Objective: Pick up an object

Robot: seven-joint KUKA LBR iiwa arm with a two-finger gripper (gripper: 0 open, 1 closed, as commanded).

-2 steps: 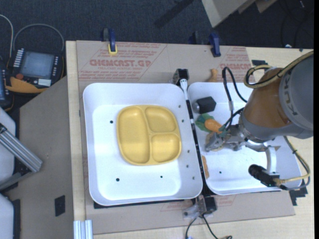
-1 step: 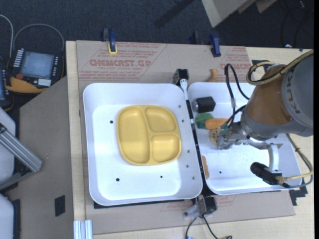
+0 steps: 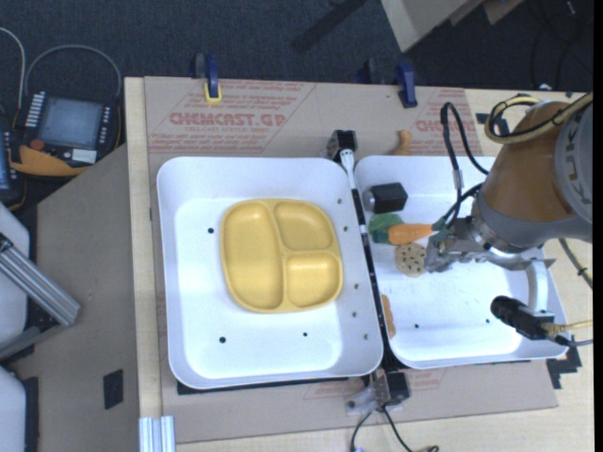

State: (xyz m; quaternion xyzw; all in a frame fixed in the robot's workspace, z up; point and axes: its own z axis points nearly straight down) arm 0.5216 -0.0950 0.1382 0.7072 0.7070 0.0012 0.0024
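Bins sit side by side: the left bin (image 3: 179, 281), away from the gripper (image 3: 436, 250), holds a yellow divided plate (image 3: 281, 254), and the gripper hangs low in the right bin (image 3: 452, 332). Just left of the tool lie a black block (image 3: 387, 197), a carrot (image 3: 403, 232) and a speckled cookie (image 3: 410, 259); whether the tool is apart or together cannot be told.
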